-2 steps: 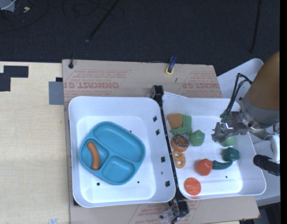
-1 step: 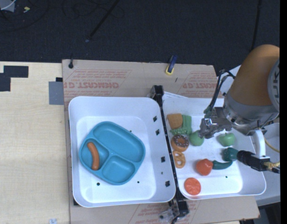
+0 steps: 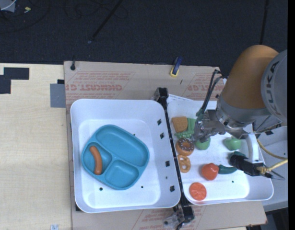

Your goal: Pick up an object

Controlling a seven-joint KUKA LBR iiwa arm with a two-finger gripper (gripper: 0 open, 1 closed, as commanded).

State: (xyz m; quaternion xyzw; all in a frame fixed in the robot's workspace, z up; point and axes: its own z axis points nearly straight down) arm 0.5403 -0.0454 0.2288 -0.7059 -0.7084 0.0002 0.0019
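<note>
The left shallow white plastic bin (image 3: pixel 85 186) holds a blue three-compartment plastic tray (image 3: pixel 119 153), and an orange-brown toy sausage (image 3: pixel 95 159) lies in the tray's left compartment. The right shallow white bin (image 3: pixel 233 194) carries the loose toys: a tan toast-like block (image 3: pixel 180 124) near its upper left with a green piece (image 3: pixel 191 124) just beside it, a chocolate-frosted doughnut (image 3: pixel 185 146) below that, a small tan pretzel-shaped ring (image 3: pixel 184 164) lower again, a red tomato-like toy (image 3: pixel 209 171) toward the middle, a round orange-red fruit (image 3: pixel 197 191) near the front wall, a dark green pepper-shaped piece (image 3: pixel 228 169) just right of the tomato, and a pale green rounded toy (image 3: pixel 233 143) at the right.

The grey arm with its orange band (image 3: pixel 250 78) reaches in from the right and hangs over the right bin. Its jaws (image 3: pixel 199 137) sit low among the toys, just right of the doughnut, next to a small green round piece (image 3: pixel 203 144); whether they are spread or pressed together cannot be told, as the wrist hides them.

The bins rest on brown printed cardboard (image 3: pixel 118 83) over a pale wooden bench (image 3: pixel 27 152). Beyond the bench the floor is dark, with cables (image 3: pixel 13 4).
</note>
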